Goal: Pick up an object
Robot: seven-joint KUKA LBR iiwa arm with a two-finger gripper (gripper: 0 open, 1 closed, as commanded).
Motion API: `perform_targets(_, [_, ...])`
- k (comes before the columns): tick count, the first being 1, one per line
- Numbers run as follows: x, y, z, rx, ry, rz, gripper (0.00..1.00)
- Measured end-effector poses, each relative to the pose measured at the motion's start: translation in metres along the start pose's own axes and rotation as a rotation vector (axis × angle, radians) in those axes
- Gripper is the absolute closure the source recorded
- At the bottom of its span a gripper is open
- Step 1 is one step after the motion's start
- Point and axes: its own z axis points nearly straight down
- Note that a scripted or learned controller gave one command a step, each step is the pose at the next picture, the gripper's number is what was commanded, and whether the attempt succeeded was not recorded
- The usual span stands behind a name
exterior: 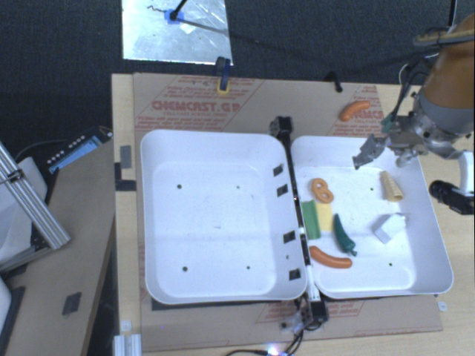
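The right bin [427, 273] holds several small items. An orange pretzel [321, 190] lies near its left wall, with a yellow block [325, 215] and a green block [310, 221] just below it. A dark green vegetable [343, 235] and an orange sausage [330, 257] lie nearer the front. Toward the right are a beige cone [392, 186] and a white block [384, 229]. My gripper [386, 156] hangs above the bin's back right part, open, with nothing between its fingers. It is just up and left of the cone.
The left bin [159, 221] sits beside the right one, with black clips along the shared wall [293, 199]. A second orange sausage [355, 110] lies on the cardboard behind the right bin. A yellow-and-blue clamp [223, 76] stands at the back.
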Motion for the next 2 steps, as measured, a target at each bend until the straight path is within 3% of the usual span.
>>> perform_targets(1, [-0.002, 0.076, 0.125, 0.005, 0.001, -0.003, 0.00])
perform_targets(2, [-0.013, 0.018, 0.168, -0.004, 0.000, 0.005, 0.00])
